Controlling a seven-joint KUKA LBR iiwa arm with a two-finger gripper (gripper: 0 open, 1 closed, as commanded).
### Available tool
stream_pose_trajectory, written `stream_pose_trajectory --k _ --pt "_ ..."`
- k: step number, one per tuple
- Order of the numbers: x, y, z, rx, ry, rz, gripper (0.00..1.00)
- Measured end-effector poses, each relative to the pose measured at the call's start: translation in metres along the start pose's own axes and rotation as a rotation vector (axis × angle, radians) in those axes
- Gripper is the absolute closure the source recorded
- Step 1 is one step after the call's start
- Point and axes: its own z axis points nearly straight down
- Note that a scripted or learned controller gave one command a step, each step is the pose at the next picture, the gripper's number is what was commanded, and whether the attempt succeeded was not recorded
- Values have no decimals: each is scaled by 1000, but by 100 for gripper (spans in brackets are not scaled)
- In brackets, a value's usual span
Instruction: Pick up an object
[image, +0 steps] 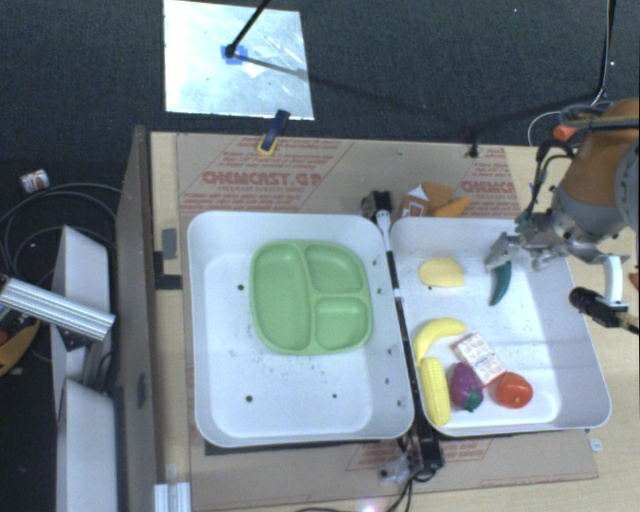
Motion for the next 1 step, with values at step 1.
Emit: stream_pose_trajectory --k 1 --pt "50 26 30 1 3 -5 0"
